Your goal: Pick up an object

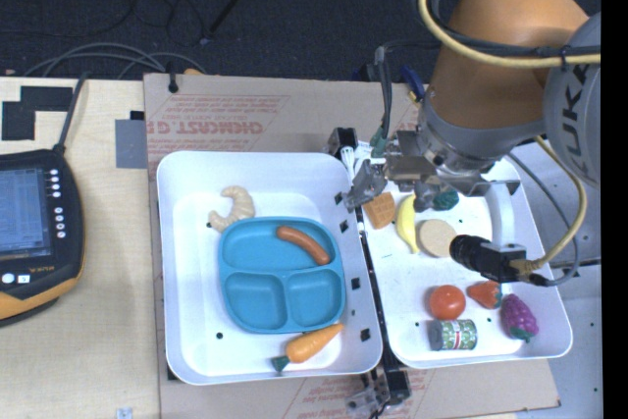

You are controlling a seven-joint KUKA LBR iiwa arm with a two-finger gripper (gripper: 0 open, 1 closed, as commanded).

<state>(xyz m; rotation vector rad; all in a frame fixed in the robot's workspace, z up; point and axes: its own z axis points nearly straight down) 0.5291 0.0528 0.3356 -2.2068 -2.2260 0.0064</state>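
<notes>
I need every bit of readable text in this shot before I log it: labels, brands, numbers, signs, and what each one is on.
"CHEMCAST" or similar, red print seen upside down and mirrored, on the brown cardboard sheet under the two white bins; the letters are uncertain.
"KU", white letters running vertically on the grey arm link, cut off.
Green-labelled small can: label too small to read.
Grey handheld pendant with a lit screen: screen text blurred.

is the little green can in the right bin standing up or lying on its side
Lying on its side. The small green-labelled can shows its label lengthwise across the right white bin floor, below the red tomato.
</notes>
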